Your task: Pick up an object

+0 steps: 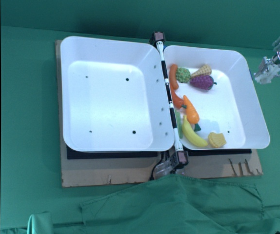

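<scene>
The right bin (pixel 250 106) holds several toy foods along its left side: a purple grape bunch (pixel 202 82), a green bumpy fruit (pixel 182 74), a yellow corn piece (pixel 202 71), an orange carrot (pixel 191 111), an orange-red chili (pixel 173 77), a banana (pixel 193 135) and a small yellow piece (pixel 217 140). My gripper (pixel 266 75) hangs at the far right, outside the right bin's upper right corner, well away from the toys, with nothing seen in it.
The left bin (pixel 110 94) lies beside the right one, parted by a black-and-white bar (pixel 168 94). Both rest on a cardboard sheet (pixel 81 174) over green cloth. A rumpled green cloth fold (pixel 179 204) lies in front.
</scene>
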